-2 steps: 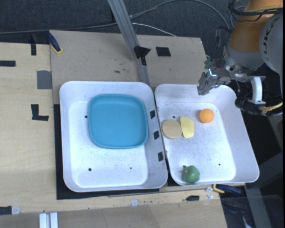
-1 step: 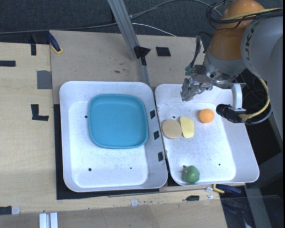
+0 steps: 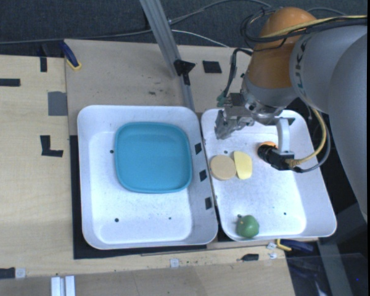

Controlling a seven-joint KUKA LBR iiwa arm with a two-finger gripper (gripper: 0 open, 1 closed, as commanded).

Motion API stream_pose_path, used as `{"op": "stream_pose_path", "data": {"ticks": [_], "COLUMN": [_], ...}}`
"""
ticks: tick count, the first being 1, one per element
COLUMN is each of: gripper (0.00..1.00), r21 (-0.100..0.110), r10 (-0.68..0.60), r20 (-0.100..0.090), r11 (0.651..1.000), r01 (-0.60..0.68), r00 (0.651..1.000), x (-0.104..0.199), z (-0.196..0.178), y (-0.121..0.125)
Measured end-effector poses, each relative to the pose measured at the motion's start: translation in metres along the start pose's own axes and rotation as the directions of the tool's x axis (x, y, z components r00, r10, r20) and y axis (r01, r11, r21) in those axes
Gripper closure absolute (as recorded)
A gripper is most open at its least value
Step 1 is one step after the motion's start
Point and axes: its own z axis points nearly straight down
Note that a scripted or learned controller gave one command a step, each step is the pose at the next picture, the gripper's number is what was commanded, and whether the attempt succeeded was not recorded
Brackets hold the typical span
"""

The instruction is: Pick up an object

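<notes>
Currently, gripper (image 3: 224, 128) sits low over the far left corner of the right bin (image 3: 299, 193), close to the wall it shares with the left bin (image 3: 85, 165). It is dull grey metal, blocky, and seen from above. Cannot tell whether it is spread or pressed together. The arm (image 3: 336, 60) comes in from the right as a smooth matte grey casing, with a glossy orange band (image 3: 277, 42) above the wrist.

Right bin contents:
- tan disc (image 3: 222, 167): flat, round, matte, near the left wall and just short of the gripper.
- yellow piece (image 3: 243, 164): an upright oblong with rounded ends and a smooth surface, touching the disc's right side.
- green ball (image 3: 248, 226): small, round and slightly shiny, at the near edge and well apart from the other two.

Left bin contents:
- teal plate (image 3: 153, 157): square with soft rounded corners and a raised rim, smooth plastic look, lying flat in the far half.

Both bins are shallow white trays with rounded corners, their floors peppered with fine dark specks. They rest on a pale wood-grain bench (image 3: 24, 177) marked with strips of black tape. All four objects lie loose, none in contact with the gripper.
</notes>
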Motion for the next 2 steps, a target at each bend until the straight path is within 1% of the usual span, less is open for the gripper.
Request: {"op": "stream_pose_path", "data": {"ticks": [1, 2], "gripper": [1.0, 1.0], "r21": [0.0, -0.001], "r10": [0.0, -0.001], "r20": [0.0, 0.0], "r11": [1.0, 1.0], "r01": [0.0, 0.001], "r00": [1.0, 1.0], "x": [0.041, 0.101], "z": [0.0, -0.007], "y": [-0.014, -0.022]}}
